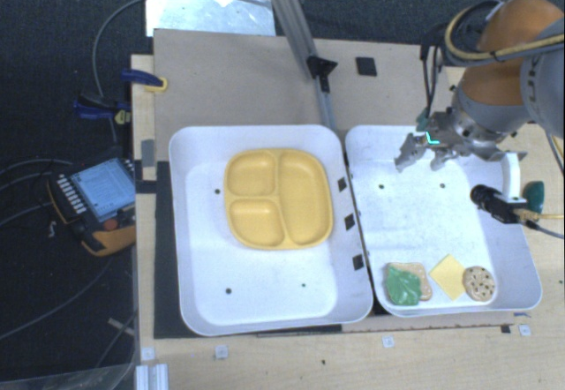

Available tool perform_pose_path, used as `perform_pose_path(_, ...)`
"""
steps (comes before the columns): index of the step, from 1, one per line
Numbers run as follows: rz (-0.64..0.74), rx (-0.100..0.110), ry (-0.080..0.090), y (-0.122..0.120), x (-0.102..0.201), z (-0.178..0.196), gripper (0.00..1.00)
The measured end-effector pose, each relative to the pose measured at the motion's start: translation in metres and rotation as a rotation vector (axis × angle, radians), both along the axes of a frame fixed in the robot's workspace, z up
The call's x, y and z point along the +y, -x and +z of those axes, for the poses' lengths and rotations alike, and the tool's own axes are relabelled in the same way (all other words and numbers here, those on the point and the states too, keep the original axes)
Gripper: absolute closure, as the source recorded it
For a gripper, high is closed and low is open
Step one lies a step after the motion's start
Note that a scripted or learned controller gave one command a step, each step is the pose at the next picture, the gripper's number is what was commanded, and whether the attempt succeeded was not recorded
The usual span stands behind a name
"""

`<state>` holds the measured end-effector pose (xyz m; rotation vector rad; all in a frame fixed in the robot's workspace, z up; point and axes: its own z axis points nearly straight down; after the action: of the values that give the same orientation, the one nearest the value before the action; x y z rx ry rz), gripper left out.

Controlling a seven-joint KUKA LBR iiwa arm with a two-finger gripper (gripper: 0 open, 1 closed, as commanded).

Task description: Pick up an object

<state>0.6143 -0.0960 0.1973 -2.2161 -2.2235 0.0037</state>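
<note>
Claw [422, 159] over right bin [415, 225] — fingers spread apart, nothing between them.
Hangs above the bare far part of the right bin, on an arm that enters from the right. Pickable items lie well apart from it, in a row along the bin's near edge: green-topped toast [405, 284], yellow cheese slice [448, 276] just beside it, round cookie [478, 283] at the right end — none in contact with the claw. Left bin [265, 287] holds a yellow divided plate [278, 199], three compartments, lying flat.

Robotics lab: bench [238, 79] with white bins [265, 309], loose cables [115, 18]
</note>
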Motion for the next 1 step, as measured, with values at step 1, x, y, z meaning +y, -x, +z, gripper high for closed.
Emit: perform_pose_path(1, 0.001, -0.005, 0.000, -0.0015, 0.0001, 0.0025, 0.00)
